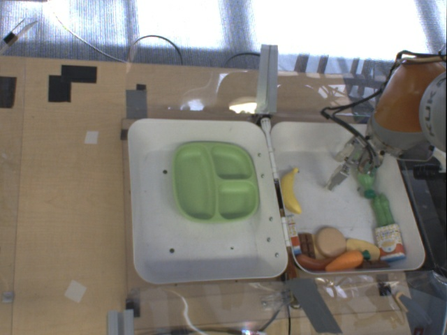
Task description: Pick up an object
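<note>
Objects for picking sit in the right bin [412, 208]: a banana [290, 190] against its left wall, a green bottle [381, 211] on its right side, and an orange carrot [343, 261] in the heap along its near edge. The gripper [347, 167] hangs over the bin's bare middle, jaws apart and holding nothing. Closing there would likely grab only air; the bottle lies just right of the jaws, the banana well left.

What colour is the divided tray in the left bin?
Light green, plain; the divided tray shows clearly in the camera view.
</note>
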Controlling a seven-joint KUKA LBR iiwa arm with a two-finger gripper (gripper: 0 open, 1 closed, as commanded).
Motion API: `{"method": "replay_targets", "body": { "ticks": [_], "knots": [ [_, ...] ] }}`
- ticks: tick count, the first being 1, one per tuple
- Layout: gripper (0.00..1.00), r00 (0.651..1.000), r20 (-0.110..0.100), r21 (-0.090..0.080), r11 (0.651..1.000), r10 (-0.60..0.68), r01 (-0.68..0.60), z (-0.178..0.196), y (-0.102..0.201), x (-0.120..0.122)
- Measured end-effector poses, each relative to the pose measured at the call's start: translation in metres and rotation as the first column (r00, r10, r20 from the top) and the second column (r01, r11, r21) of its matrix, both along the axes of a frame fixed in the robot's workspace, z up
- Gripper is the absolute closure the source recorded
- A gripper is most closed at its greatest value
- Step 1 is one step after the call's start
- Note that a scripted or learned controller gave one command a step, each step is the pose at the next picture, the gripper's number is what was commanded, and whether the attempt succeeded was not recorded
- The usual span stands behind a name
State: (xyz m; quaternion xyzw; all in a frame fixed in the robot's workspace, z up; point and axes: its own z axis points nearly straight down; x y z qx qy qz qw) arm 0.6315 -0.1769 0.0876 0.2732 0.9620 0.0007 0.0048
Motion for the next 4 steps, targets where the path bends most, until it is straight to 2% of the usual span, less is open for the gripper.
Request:
{"method": "replay_targets", "body": {
  "ticks": [1,2,3,4],
  "knots": [
    [0.00,0.991,0.002,0.001,0.991,-0.137,0.137,0.001,-0.015,-0.044],
    [0.00,1.000,0.006,-0.003,1.000,-0.021,0.021,0.070,-0.028,0.005],
    [0.00,0.992,0.004,0.000,0.992,-0.125,0.125,0.001,-0.023,0.001],
    [1.00,0.993,0.014,-0.002,0.993,-0.120,0.120,0.015,-0.022,0.004]
  ]
}}
